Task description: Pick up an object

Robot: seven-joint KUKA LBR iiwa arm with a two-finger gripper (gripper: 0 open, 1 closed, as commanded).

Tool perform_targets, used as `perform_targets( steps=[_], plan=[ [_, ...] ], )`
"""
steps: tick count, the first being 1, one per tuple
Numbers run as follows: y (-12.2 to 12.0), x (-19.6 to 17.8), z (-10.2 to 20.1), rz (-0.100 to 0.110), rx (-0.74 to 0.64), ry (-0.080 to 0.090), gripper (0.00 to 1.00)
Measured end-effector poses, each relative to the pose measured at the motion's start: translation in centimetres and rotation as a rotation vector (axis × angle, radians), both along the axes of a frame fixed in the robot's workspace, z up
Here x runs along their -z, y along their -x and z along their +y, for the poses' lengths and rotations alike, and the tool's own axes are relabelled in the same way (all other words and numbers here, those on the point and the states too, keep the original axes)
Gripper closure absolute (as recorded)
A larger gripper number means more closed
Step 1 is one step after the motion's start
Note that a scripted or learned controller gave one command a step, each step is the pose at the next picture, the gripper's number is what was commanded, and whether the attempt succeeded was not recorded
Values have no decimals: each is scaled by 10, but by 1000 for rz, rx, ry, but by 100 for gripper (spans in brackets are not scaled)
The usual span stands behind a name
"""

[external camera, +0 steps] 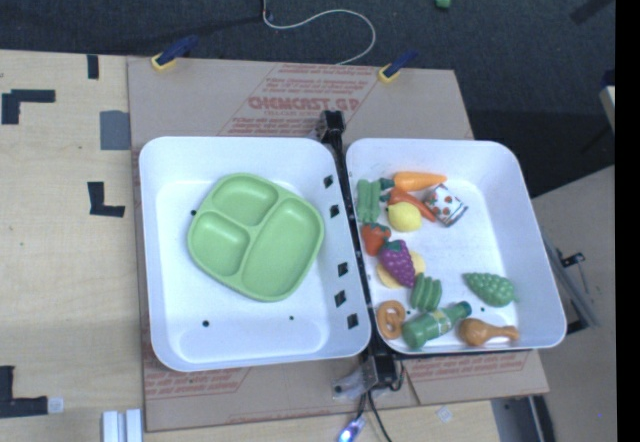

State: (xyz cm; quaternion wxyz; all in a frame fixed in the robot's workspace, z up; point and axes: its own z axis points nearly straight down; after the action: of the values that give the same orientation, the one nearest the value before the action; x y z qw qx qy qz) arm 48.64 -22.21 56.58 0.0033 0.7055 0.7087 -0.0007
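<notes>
a green divided plate [257,249] was seen lying in the left bin [165,165]. toy foods were heaped in the right bin [520,220], mostly toward nine o'clock: a carrot [419,180], a lemon [404,218], purple grapes [397,261], a pretzel [390,316], a green bottle [434,324], a drumstick [485,333]. the state of the jaws could not be told.

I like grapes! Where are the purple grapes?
In the camera view, the purple grapes lie in the right bin, near its left wall, just below the yellow lemon and above the green bottle.
</notes>
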Motion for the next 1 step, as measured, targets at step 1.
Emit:
perform_targets(
  steps=[1],
  plan=[
    [-1,-10,1,-1,-2,1,100]
  ],
)
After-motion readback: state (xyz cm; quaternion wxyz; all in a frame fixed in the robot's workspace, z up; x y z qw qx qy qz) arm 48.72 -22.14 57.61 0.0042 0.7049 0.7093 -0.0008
